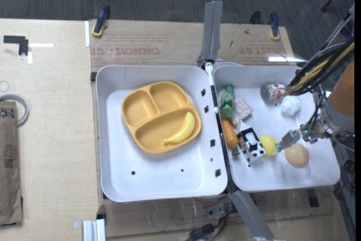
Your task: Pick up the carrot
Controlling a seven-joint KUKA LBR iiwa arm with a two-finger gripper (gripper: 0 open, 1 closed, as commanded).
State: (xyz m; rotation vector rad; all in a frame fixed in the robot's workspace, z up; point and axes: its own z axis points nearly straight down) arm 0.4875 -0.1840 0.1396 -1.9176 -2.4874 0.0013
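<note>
Reaching in from the right, pincer (286,140) low beside lemon (268,145), carrot (229,132) well apart, finger state unclear

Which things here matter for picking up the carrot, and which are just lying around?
For the job: carrot, gripper.

Lying about: banana on yellow plate, green bottle, lemon, egg, can, black-and-white box.

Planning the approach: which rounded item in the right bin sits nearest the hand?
The tan egg-shaped item, just below the hand; the yellow lemon lies further left, the white ball higher up.
</note>
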